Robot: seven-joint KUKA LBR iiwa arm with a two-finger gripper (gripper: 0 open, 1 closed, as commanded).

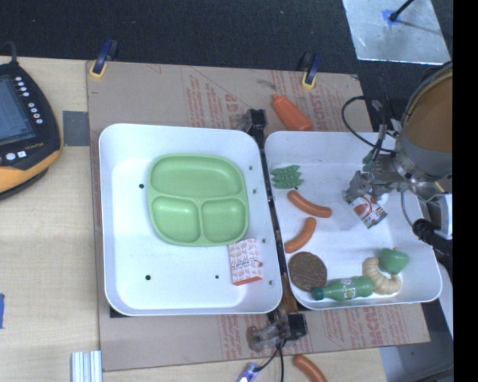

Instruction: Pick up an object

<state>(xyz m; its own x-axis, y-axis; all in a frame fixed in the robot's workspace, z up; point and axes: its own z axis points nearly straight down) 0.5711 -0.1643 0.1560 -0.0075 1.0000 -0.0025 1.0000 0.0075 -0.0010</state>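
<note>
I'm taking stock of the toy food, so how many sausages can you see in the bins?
2, both in the right bin: one sausage near the green leafy piece, the other sausage just below it, above the brown patty. Others could be hidden under the arm.

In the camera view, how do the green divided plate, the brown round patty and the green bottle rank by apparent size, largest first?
1. The green divided plate, by far the largest.
2. The green bottle, longer than the patty but thin.
3. The brown round patty.
Bottle and patty look close in area, so their order is unsure.
</note>
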